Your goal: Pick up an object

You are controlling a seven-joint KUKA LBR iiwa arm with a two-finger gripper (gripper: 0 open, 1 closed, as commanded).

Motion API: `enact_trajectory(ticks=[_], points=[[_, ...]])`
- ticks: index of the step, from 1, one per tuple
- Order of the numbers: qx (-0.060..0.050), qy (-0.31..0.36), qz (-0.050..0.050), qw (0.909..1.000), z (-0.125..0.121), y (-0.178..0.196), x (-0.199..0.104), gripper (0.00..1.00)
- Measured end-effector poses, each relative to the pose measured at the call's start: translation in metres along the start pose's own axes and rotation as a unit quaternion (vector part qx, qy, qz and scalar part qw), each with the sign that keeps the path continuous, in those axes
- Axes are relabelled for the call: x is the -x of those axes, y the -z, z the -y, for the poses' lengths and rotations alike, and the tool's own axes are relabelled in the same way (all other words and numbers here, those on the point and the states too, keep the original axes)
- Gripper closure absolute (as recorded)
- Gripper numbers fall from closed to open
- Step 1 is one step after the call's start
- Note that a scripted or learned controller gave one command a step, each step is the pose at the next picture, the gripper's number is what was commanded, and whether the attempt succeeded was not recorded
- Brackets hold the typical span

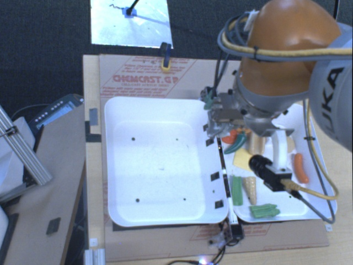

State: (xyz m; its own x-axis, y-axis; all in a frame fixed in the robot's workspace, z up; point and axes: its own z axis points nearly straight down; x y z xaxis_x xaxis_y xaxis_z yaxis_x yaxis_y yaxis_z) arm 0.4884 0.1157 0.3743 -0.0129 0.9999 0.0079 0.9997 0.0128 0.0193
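Note:
The right bin (315, 207) holds several small toy foods. A teal curved pod (236, 143) and a red-orange piece (235, 132) lie at its near-left side, right under my gripper (236, 127). The gripper hangs low over these two, largely hidden by the wrist and the orange band of the arm (287, 32). Below them lie a yellow wedge (242, 159), a green stick (237, 190), a pale cone (251, 189) and a green ridged block (263, 210). An orange sausage-shaped piece (301, 168) rests toward the right wall. I see nothing clearly held.
The left bin (113, 148) is a shallow white tray beside the right one, divided from it by a narrow rim (220, 164). Both stand on a cardboard sheet (143, 76). A grey ramp with a rail (27, 159) sits off the bench's left.

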Motion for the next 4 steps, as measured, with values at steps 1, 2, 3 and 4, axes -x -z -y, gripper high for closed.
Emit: enact_trajectory(ticks=[1,2,3,4], points=[[0.001,-0.004,0.001,1.0,-0.002,0.159,0.011,1.0],[-0.016,-0.002,0.006,0.9999,-0.006,-0.014,-0.041,1.0],[-0.01,-0.006,0.004,0.9999,0.002,-0.026,-0.029,1.0],[-0.001,-0.003,0.002,1.0,-0.059,0.108,-0.057,1.0]])
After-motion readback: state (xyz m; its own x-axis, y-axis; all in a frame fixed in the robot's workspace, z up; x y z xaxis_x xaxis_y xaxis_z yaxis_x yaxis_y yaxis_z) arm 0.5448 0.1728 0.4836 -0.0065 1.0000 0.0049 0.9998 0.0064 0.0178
